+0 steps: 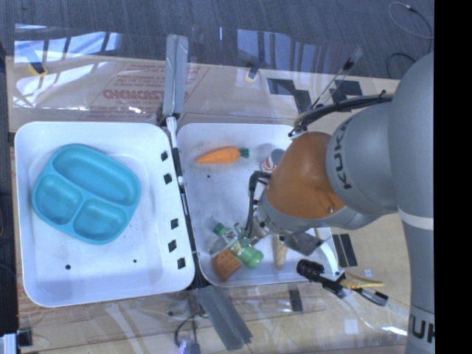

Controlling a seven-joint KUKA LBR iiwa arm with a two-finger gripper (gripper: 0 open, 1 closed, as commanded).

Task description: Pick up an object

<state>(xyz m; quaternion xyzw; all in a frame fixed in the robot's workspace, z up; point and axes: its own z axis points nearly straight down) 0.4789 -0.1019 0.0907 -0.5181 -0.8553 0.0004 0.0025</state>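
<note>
Camera view: fixed above the bench, looking down at a slant on both bins.
Likely target: a small cluster at the near edge of the right bin (221, 190) — a green bottle-like toy (247, 253), a brown block (226, 265) touching it on the left, and a tan cone-shaped piece (280, 253) just beside on the right.
Gripper: the gripper (247, 236) sits low over this cluster, its tip right at the green toy; whether the fingers are apart or together I cannot tell, since the wrist hides them.
Key relation: the green toy lies directly beneath and slightly toward the camera from the gripper tip, its long axis running diagonally from upper left to lower right.
Hold: nothing is visibly clamped, so I judge no grasp is confirmed.
Other object in right bin: a toy carrot (220, 155) lies well apart near the far wall, long axis left to right, green top pointing right.
Arm: the grey arm (369, 168) with its orange band reaches in from the right.
Left bin: the left bin (44, 279) holds a blue divided plate (85, 192).
</note>
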